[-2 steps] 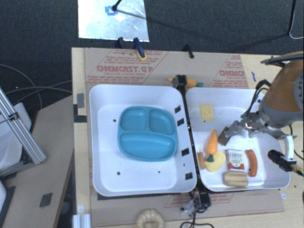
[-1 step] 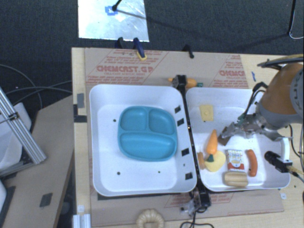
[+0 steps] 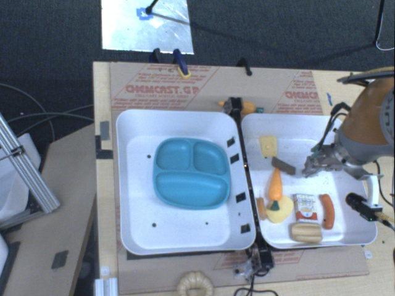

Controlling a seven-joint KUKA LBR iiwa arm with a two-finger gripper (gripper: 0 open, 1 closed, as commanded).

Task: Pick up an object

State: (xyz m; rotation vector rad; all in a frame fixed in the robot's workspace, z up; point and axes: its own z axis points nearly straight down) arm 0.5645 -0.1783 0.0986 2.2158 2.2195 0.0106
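Hovering: metal two-finger gripper (image 3: pixel 311 164) low in right shallow white bin (image 3: pixel 308 128); open or closed, can't tell | nearest: flat dark grey slab (image 3: pixel 283 165), orange plastic carrot (image 3: pixel 276 185) beside it

The arm (image 3: pixel 370 119) ran off the frame at three o'clock, so its base was out of sight. The end effector (image 3: pixel 311 165) was too small and blurred to read its fingers. At six o'clock, a pale ring-shaped object (image 3: pixel 196 285) was cut off by the edge.
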